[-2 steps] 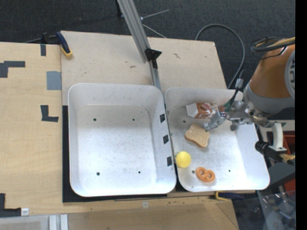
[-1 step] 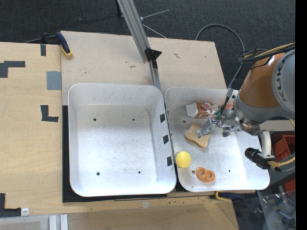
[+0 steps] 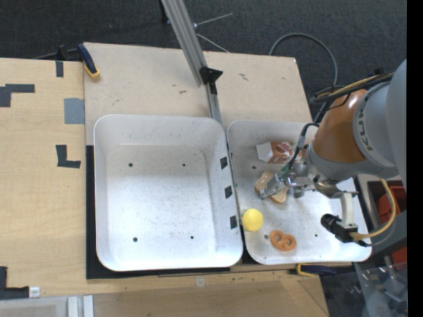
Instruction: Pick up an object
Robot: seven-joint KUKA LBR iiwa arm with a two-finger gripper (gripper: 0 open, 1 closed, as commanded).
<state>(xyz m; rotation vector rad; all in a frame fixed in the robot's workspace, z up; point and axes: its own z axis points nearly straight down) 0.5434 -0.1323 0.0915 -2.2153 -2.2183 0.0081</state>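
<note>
Arm (image 3: 360, 134), grey with orange band, comes in from right, low over right bin (image 3: 305, 253). Gripper (image 3: 285, 182) down among bin's clutter, tips at tan piece (image 3: 272, 185); open or closed cannot be made out, grasp unclear. Red-and-white item (image 3: 277, 150) just behind gripper, partly hidden by wrist. Yellow ball (image 3: 252, 219) near bin's left wall. Pretzel (image 3: 283, 240) toward front edge, apart from ball. Bare floor between pretzel and right rim. Left bin (image 3: 158, 127) alongside, walls touching. Clamp (image 3: 88, 60) at bench's far left.
</note>
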